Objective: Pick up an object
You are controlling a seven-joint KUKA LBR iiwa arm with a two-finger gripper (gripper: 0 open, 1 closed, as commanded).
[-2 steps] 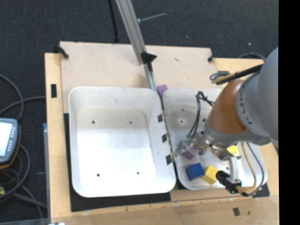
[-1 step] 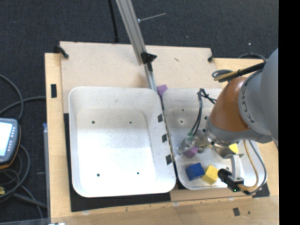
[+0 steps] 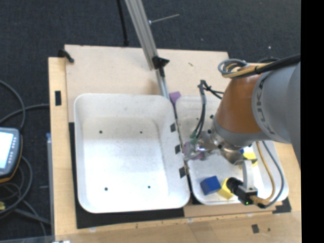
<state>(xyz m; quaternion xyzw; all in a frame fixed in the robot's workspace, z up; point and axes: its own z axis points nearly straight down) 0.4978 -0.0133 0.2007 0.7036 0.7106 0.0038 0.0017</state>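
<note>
— where are you?
— i'm low in the right bin (image 3: 283, 189), my gripper (image 3: 198, 151) by its left wall.
— fingers?
— i cannot tell, open or closed.
— objects?
— blue block (image 3: 209, 185) touching yellow block (image 3: 225, 188), near front rim.

The arm (image 3: 276, 103) is a thick, rounded grey tube with faint lettering on its side. Toward the wrist a broad orange band (image 3: 240, 103) wraps it, then a narrower grey collar. Dark cables loop on the band's left, coiled wires lie on its far side, and a yellow cable trails off to the right and near side.
</note>
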